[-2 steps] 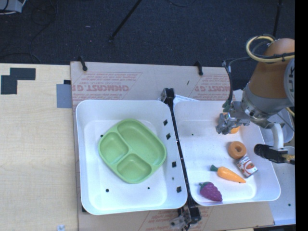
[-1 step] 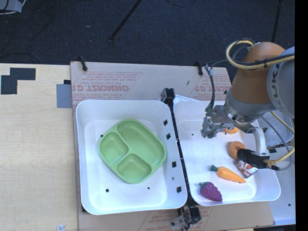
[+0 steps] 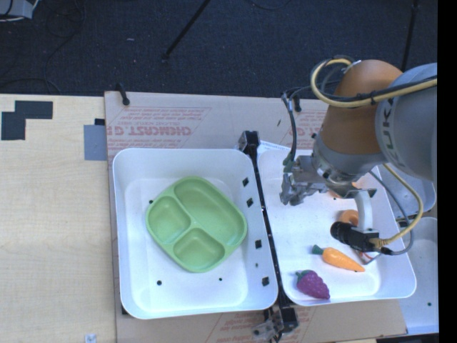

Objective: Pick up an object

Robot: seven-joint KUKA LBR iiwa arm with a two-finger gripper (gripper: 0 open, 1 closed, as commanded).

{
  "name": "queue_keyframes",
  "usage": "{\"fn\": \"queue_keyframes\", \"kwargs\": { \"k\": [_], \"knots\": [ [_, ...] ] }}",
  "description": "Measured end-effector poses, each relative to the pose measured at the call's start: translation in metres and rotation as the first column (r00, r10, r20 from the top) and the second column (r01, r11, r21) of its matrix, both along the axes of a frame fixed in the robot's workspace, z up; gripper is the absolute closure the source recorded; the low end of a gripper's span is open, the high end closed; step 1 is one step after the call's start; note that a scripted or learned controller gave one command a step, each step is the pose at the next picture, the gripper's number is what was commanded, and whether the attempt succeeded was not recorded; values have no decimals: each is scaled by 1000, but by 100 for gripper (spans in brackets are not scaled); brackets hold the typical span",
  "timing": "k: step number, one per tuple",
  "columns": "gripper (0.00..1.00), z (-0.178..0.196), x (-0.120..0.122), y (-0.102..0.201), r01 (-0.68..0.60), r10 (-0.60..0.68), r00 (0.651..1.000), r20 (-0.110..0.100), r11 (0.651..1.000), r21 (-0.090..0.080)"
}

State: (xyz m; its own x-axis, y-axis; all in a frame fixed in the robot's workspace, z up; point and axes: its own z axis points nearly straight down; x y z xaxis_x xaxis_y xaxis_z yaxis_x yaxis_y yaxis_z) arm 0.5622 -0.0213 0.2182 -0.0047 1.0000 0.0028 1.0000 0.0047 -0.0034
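At the near edge of the right bin (image 3: 400,286) lies a purple grape bunch (image 3: 313,284). Just beyond it is a carrot (image 3: 341,259), its long axis running roughly along that edge, green end toward the divider between the bins. A smaller orange piece (image 3: 348,216) sits farther back, partly hidden by the arm.

The claw (image 3: 291,194) hangs over the far-left part of this bin, close to the divider, with nothing seen in it. Whether it is released or clenched cannot be told. The carrot and grapes lie toward the near right of it, apart from it, so a grasp probably calls for a shift that way and a descent.

The left bin (image 3: 136,291) holds a green divided plate (image 3: 196,224). Both bins rest on a cardboard sheet (image 3: 164,123) on the pale wooden surface (image 3: 50,227). Beyond is dark floor (image 3: 107,34) with cables.
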Motion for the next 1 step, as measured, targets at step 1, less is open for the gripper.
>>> {"fn": "queue_keyframes", "kwargs": {
  "k": [1],
  "knots": [
    [100,10,8,57,0,0,1000,1,1000,-1]
  ]
}}
